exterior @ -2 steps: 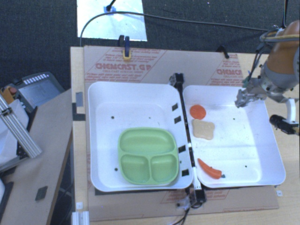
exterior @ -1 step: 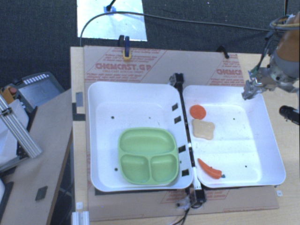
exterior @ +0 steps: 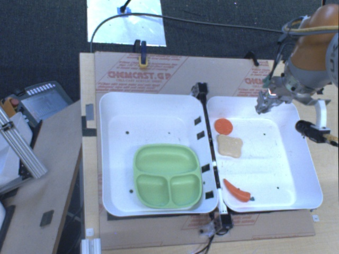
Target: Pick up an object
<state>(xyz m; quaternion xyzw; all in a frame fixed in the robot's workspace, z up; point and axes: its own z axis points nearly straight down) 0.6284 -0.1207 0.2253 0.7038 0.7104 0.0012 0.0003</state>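
A: What sits in the right bin point(exterior: 296, 163)?
B: An orange disc point(exterior: 223, 126) at ten o'clock, a beige slice point(exterior: 230, 146) just below it, a carrot point(exterior: 237, 191) at seven.
A: And the gripper point(exterior: 264, 106)?
B: Over that bin's twelve-o'clock rim.

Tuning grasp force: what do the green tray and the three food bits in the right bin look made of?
Green tray: likely moulded plastic, smooth, soft sheen. Orange disc, beige slice and carrot-shaped piece: probably toy food, plastic or rubber; flat uniform colour, finish too small to tell.
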